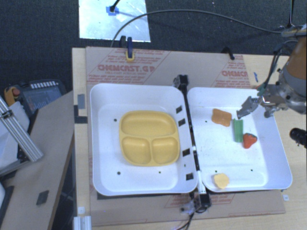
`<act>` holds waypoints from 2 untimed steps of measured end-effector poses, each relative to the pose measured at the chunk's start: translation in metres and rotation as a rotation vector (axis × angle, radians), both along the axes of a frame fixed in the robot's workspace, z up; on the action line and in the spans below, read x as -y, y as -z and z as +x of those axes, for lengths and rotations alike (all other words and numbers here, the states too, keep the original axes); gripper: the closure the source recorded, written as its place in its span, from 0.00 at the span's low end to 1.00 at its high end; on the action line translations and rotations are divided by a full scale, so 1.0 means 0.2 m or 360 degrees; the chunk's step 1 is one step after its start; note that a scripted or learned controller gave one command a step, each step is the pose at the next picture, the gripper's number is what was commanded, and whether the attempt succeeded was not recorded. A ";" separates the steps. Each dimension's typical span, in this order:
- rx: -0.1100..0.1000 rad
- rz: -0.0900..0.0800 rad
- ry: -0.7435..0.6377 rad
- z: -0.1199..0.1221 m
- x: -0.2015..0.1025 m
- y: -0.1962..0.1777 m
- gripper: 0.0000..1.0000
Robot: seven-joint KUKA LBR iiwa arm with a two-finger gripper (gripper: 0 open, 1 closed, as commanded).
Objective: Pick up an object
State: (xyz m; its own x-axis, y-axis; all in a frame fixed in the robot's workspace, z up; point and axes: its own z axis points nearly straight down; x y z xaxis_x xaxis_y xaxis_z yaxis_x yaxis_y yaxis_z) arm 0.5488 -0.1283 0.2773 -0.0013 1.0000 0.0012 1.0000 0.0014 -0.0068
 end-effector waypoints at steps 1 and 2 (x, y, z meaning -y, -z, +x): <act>0.0014 -0.0002 -0.0003 0.01 0.00 -0.02 0.00; 0.0006 -0.0001 0.0001 0.03 0.02 0.28 0.00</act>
